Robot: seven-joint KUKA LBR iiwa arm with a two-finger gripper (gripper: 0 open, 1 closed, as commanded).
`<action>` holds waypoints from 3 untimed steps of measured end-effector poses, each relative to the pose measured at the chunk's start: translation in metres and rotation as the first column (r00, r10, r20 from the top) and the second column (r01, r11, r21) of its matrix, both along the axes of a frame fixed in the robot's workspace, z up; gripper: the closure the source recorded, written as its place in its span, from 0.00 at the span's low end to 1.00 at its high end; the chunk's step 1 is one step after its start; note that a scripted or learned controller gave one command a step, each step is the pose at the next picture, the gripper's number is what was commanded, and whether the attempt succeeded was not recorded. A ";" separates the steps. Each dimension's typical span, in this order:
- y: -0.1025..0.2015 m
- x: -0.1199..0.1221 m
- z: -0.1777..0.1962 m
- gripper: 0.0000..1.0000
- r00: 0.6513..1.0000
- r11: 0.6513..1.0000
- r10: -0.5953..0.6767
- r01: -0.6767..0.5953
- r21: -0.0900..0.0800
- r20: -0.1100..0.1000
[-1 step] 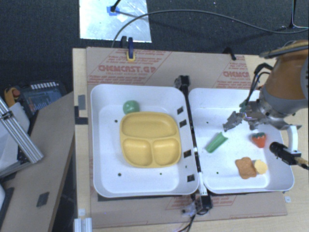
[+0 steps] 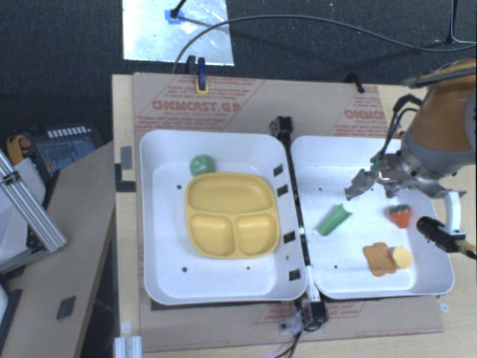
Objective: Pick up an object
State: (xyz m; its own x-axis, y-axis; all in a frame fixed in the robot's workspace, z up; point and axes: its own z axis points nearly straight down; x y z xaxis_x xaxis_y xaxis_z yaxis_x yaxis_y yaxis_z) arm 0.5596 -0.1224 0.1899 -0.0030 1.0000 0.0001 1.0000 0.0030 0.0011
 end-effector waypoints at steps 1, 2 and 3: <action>0.000 -0.008 -0.045 0.00 1.000 1.000 -0.002 0.002 0.000 -0.003; -0.002 -0.007 -0.105 0.00 1.000 1.000 -0.004 0.004 0.000 0.003; -0.001 -0.004 -0.102 0.00 1.000 1.000 -0.002 0.002 0.001 0.006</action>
State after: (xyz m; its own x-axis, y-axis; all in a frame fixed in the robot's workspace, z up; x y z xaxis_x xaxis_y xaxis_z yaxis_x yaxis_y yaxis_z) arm 0.5557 -0.1236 0.0877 -0.0009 1.0000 0.0012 1.0000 0.0009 0.0072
